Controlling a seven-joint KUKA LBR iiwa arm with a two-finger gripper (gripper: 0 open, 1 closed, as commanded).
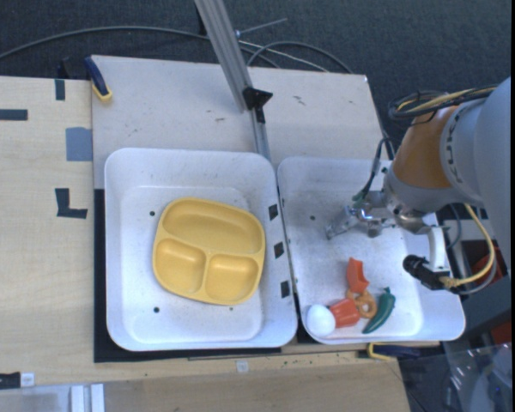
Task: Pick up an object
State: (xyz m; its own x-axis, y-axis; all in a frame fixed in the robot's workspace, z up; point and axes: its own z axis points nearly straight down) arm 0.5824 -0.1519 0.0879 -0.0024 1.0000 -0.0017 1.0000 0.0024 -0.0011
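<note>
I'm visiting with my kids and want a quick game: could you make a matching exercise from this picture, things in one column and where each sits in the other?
Things:
1. yellow divided plate
2. white egg
3. green pepper
4. gripper

Places:
A. upper middle of the right bin
B. middle of the left bin
C. near edge of the right bin, by its left corner
D. right of the orange pieces in the right bin

Pairs: 1-B, 2-C, 3-D, 4-A

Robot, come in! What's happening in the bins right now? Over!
Pincer low in right bin, nothing between fingers. Toys clustered at near edge, untouched. Yellow tray in left bin.
</note>
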